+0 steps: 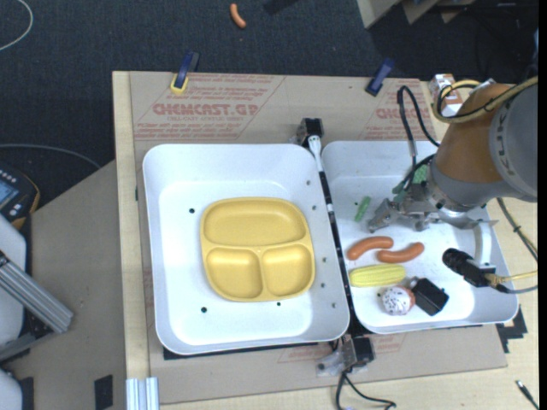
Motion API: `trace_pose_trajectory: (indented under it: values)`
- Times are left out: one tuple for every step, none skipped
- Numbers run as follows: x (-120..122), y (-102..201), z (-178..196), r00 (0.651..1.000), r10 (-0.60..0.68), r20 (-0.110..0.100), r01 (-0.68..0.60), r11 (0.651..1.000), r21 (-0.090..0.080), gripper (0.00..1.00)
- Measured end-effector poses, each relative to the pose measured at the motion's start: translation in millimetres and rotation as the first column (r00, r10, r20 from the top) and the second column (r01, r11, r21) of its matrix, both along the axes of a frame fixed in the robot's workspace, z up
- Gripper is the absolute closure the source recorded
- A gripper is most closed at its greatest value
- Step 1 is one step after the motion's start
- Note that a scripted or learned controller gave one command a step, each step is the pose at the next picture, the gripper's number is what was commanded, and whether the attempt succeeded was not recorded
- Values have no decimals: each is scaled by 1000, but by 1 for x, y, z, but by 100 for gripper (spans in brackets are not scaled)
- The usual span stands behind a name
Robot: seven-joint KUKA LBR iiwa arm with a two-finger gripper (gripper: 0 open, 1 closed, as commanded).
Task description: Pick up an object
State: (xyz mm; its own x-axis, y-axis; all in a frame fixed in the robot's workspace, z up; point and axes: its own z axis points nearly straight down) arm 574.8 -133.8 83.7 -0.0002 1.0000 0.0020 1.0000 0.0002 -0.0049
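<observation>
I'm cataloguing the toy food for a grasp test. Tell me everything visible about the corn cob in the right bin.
The corn cob is a small yellow piece, plastic-looking with a ridged surface, lying flat and roughly left-to-right on the right bin floor. It sits just below the two sausages, close to the bin's left wall, with a speckled ball just below it.

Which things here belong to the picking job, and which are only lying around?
For the job: gripper, two sausages, corn cob, speckled ball, black block, right bin.

Lying about: yellow divided tray, left bin, orange piece on floor.
</observation>
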Motion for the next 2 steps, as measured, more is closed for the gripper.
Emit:
trace_pose_trajectory:
  values:
    - [1, 0, 12, 1000, -1, 3, 1, 1000, -1, 100]
    - [0, 5, 56, 1000, 1, 11, -1, 1000, -4, 100]
